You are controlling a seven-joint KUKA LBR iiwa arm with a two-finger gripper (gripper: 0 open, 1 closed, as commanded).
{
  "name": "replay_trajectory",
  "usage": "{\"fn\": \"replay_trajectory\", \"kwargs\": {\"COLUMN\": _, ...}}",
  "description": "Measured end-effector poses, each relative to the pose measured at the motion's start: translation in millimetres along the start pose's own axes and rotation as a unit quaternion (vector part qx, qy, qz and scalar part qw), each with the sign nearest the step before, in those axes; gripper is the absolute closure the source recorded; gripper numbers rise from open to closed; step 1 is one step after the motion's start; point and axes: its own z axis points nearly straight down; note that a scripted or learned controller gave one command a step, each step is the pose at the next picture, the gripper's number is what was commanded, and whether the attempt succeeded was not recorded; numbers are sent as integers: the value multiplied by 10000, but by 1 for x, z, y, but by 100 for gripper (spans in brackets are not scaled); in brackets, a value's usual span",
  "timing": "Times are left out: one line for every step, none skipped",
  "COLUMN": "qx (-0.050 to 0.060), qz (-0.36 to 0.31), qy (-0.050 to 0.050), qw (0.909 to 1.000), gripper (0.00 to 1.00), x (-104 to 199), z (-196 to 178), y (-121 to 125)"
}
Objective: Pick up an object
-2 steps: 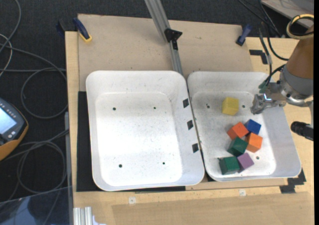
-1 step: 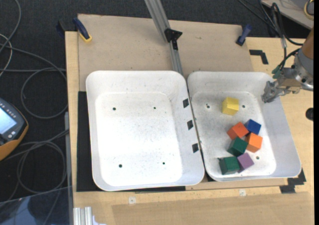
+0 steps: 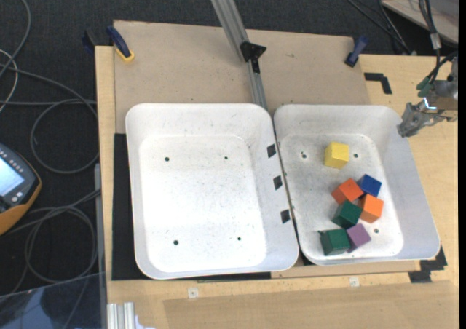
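Two white bins on a bench: blocks are clustered in the right bin (image 3: 408,196). Gripper (image 3: 409,125), at its far rim, state undeterminable. The isolated yellow block (image 3: 336,154) is best approached vertically, centred.

At the bench's right edge the hand (image 3: 409,122) is showing as a small grey metal piece with pale, shiny highlights and a blocky, angular outline. Above it, thin dark cables (image 3: 439,65) are running up and looping beside a slim grey mount. A faint teal tint is glinting on the metal near the wrist (image 3: 435,90). The parts are looking too small and blurred for screws or markings to be made out.
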Motion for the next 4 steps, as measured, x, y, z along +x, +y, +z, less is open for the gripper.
{"fn": "replay_trajectory", "kwargs": {"qx": 44, "qz": -25, "qy": 27, "qw": 10000, "gripper": 100, "x": 58, "z": -4, "y": -4}}
{"fn": "replay_trajectory", "kwargs": {"qx": 47, "qz": -26, "qy": 27, "qw": 10000, "gripper": 100, "x": 109, "z": -5, "y": -4}}
{"fn": "replay_trajectory", "kwargs": {"qx": 62, "qz": -20, "qy": 30, "qw": 10000, "gripper": 100, "x": 158, "z": 11, "y": -20}}
{"fn": "replay_trajectory", "kwargs": {"qx": 53, "qz": -30, "qy": 31, "qw": 10000, "gripper": 100, "x": 213, "z": 11, "y": -21}}
